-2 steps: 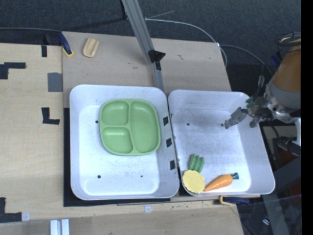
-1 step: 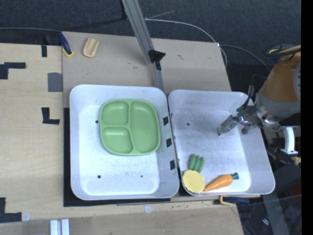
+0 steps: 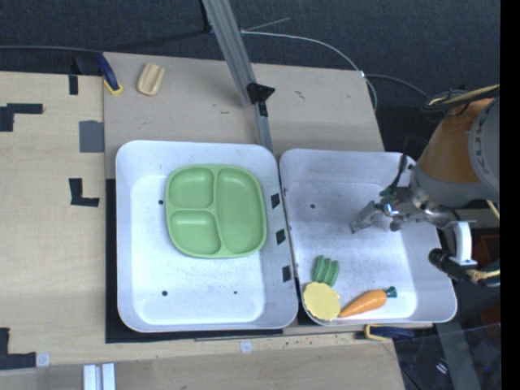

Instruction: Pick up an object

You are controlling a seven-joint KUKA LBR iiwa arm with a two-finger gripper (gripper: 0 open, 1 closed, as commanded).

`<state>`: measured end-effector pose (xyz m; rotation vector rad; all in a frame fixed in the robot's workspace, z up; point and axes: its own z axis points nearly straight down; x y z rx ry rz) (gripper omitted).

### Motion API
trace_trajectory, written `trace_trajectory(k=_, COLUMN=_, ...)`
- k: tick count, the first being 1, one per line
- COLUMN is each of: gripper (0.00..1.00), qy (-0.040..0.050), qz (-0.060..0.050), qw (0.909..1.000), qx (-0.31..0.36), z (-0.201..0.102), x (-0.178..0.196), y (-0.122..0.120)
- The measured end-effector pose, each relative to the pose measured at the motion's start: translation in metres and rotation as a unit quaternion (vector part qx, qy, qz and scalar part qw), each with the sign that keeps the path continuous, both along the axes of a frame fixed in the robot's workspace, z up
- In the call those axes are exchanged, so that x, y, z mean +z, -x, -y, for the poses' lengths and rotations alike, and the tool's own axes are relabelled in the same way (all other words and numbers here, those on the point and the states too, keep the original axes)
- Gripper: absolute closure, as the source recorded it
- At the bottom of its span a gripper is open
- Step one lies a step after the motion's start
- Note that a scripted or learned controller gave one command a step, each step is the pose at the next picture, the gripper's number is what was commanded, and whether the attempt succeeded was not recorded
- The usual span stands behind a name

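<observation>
Gripper (image 3: 363, 220) hangs empty, finger gap unclear, right of centre; you should drop squarely over the carrot (image 3: 365, 301), lower right.

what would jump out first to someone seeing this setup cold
The green divided plate stands out most, lying in the left bin. Next come the bright things along the near edge of the right bin: an orange carrot, a yellow disc and a small green piece. The gripper hangs over that bin's middle, apart from them.
</observation>
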<state>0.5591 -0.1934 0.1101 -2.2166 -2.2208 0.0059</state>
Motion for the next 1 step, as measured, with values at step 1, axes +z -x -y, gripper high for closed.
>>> trace_trajectory(k=1, gripper=1.00, qy=-0.0002, qz=0.001, qw=1.0000, qx=0.001, z=-0.0004, x=0.0125, y=-0.0007)
